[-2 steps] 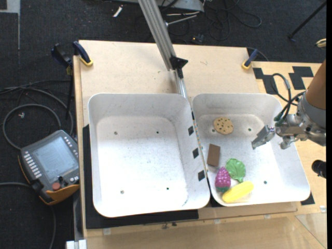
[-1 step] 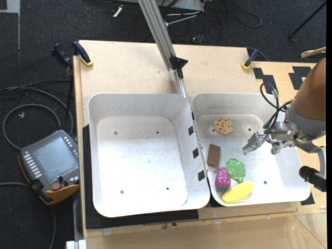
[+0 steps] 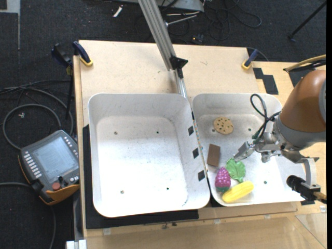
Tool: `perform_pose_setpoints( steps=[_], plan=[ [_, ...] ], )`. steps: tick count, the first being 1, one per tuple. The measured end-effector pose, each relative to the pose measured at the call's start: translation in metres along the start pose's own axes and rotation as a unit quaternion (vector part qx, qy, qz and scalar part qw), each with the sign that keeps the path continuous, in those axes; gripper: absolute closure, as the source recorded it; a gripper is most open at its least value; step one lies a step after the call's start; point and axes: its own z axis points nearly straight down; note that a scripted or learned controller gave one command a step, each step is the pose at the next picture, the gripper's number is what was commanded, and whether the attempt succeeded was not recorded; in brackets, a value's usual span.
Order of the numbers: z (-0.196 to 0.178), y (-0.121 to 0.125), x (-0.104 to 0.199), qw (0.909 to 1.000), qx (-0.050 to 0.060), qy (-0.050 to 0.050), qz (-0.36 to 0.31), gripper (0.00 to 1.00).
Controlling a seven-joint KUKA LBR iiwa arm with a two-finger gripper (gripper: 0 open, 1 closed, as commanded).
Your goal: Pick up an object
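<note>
corn [image 3: 237, 192] front of right bin [image 3: 270, 197] | fingers [image 3: 243, 152] over green toy [image 3: 236, 169], grip state unreadable | arm cropped at right

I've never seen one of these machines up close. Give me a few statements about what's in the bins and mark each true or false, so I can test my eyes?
1. All the objects lie in the right bin. True.
2. The cookie sits apart from the other items, nearer the bin's far wall. True.
3. The purple grapes lie in the left bin. False: they lie in the right bin, next to the yellow corn.
4. The gripper holds the brown block. False: the block lies on the bin floor, apart from the gripper.
5. The green leafy piece lies between the grapes and the gripper. True.
6. The corn stands upright. False: it lies on its side.
</note>
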Motion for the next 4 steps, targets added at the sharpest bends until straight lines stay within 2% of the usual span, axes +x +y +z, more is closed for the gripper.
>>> perform_pose_setpoints(
  steps=[1, 2, 3, 4],
  plan=[
    [-0.013, 0.002, -0.001, 1.0, -0.003, -0.001, 0.0, 1.0],
    [-0.059, 0.011, 0.002, 1.0, -0.005, -0.001, -0.002, 1.0],
    [-0.123, 0.014, 0.004, 1.0, -0.007, -0.002, -0.002, 1.0],
    [-0.15, 0.015, 0.004, 1.0, -0.005, -0.002, -0.002, 1.0]
  ],
)
